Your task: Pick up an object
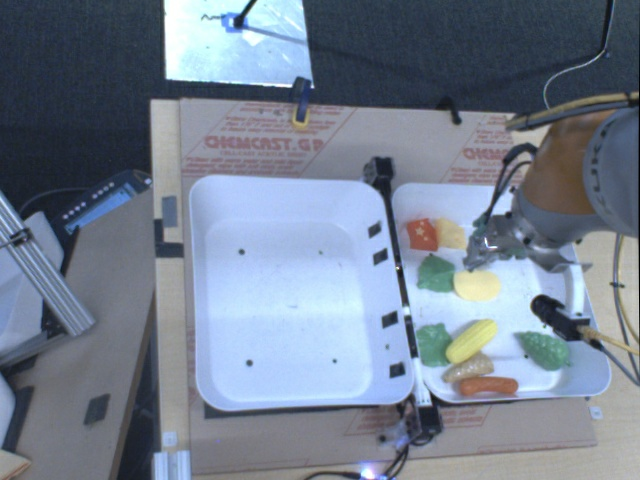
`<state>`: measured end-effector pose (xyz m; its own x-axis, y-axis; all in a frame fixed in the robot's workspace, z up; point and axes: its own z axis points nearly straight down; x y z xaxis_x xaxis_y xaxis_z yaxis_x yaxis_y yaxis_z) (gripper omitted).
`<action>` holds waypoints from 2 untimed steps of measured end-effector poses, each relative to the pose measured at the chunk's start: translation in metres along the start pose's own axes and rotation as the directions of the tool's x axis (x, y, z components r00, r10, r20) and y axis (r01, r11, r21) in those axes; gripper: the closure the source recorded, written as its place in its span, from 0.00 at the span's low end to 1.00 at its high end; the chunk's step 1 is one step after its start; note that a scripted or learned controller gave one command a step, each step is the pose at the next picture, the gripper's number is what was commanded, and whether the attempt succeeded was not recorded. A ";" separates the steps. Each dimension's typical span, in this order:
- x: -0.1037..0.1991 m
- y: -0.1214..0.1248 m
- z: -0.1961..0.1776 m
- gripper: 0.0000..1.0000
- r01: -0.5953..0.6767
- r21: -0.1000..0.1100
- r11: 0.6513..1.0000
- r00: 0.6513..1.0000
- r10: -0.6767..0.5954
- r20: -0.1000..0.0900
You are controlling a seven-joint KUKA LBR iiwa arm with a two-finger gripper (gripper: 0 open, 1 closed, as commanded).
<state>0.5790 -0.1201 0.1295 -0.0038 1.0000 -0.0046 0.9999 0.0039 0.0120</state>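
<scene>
Two white bins sit side by side on the bench. The left bin [290, 298] has only small dark specks on its floor. The right bin [590, 373] has toy foods in it. Near its top left lies a red piece [422, 233] with a pale yellow piece [452, 234] touching its right side. Below them is a green leafy piece [436, 273], and just to its right a yellow lemon [477, 286]. Lower down sit a second green piece [433, 344], a yellow corn [471, 340], a tan piece [468, 369] and an orange carrot [488, 386] along the bottom edge. A bumpy green piece [545, 349] lies at the lower right. The lemon is smooth, bright yellow and roundish, and it lies flat near the middle of the right bin. The arm [585, 183] comes in from the right, grey with an orange band, and bends down over the right bin. The gripper [478, 255] points down just above the lemon, between the pale yellow piece and the lemon. I cannot tell if it is open or closed, and nothing can be seen held in it.
</scene>
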 end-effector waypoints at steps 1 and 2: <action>0.030 -0.050 0.047 1.00 -0.003 0.017 1.000 1.000 0.003 -0.007; 0.035 -0.008 0.044 1.00 0.001 0.008 1.000 1.000 -0.001 -0.004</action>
<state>0.5718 -0.0851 0.0850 -0.0053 1.0000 -0.0002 1.0000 0.0053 0.0043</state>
